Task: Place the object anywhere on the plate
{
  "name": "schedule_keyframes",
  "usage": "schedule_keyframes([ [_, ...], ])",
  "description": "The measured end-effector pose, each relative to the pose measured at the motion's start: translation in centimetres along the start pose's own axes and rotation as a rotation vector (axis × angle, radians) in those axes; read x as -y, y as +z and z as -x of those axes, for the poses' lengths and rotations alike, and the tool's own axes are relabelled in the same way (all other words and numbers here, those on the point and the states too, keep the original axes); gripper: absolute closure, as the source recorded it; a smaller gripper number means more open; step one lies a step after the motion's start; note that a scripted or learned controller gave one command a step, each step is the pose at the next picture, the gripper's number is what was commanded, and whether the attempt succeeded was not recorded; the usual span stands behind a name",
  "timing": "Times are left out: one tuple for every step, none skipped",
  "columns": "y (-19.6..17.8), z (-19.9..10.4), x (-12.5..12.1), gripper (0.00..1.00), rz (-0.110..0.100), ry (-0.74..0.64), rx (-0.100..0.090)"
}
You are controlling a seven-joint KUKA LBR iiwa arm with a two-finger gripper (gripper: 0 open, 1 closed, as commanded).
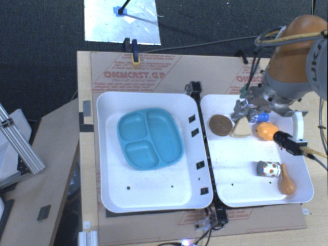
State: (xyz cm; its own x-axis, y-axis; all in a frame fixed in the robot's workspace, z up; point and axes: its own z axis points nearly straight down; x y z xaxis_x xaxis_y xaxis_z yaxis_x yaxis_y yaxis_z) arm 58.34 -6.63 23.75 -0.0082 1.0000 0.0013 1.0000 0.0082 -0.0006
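— Where is the gripper (240, 110) hanging at this moment?

— It is hovering over the right bin (236, 181), at about eleven o'clock from the bin's middle, with the arm (292, 60) reaching in from three o'clock. The view is not showing whether it is standing wide or narrow, so that cannot be told.

— And where are the things that might be moved lying?

— All of them are lying in the right bin. A brown disc (221, 125) is resting at ten o'clock in the bin, just beside the gripper at its seven o'clock. A tan piece (240, 131) is touching the disc at the disc's three o'clock. An orange ball (265, 132) is sitting at about one o'clock. A small can (268, 168) is lying near the middle, toward five o'clock, and an orange gourd (286, 181) is lying just beside the can at its four o'clock. Which one is the task's object cannot be told.

— And the plate?

— The blue plate (165, 137), split into three compartments, is sitting in the middle of the left bin (118, 193), at about nine o'clock from the gripper and well apart from all those things.
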Motion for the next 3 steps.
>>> schedule_keyframes([
  [0.0, -4.1, 1.2, 1.00, 0.001, 0.000, 0.000],
  [-0.1, -9.1, 3.5, 1.00, 0.000, 0.000, 0.000],
  [-0.1, -15.1, 4.6, 1.00, 0.001, -0.002, -0.001],
])
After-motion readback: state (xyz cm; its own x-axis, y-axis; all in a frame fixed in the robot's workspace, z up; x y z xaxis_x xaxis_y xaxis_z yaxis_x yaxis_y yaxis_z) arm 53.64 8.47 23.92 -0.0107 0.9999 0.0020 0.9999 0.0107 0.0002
